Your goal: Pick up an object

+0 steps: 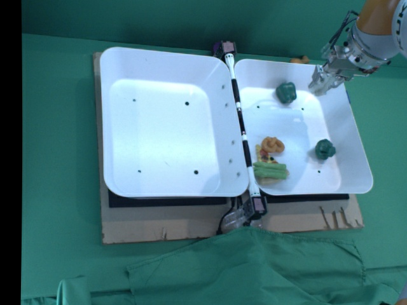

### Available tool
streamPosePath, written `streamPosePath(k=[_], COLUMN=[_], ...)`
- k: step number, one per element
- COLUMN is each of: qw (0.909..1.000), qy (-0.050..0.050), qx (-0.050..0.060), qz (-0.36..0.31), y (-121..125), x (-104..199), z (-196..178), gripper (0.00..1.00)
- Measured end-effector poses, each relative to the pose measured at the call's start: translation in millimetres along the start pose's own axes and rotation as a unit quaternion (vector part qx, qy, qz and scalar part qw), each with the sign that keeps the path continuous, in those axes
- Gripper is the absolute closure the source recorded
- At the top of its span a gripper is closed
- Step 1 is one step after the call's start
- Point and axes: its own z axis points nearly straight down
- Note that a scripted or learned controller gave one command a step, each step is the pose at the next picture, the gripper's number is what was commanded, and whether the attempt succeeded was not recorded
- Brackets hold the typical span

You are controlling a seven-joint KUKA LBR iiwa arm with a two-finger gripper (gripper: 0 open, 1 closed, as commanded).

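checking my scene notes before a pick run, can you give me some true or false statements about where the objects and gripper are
1. Both dark green pepper-like toys lie in the right bin. True: one sits near the far side, the other towards the right wall.
2. The orange pretzel-shaped toy lies in the left bin. False: it lies in the right bin, near the divider.
3. The gripper is at the right bin's far right corner. True.
4. The gripper holds a green pepper toy. False: both lie on the bin floor, apart from it.
5. A light green ridged toy lies just nearer than the pretzel. True.
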Motion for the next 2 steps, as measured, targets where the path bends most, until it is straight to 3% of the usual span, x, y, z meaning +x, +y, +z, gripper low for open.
streamPosePath(k=[2], qw=[1.0], qy=[0.0], qx=[0.0], qz=[0.0], y=[4.6], x=[0.0], z=[-95.1], gripper=[1.0])
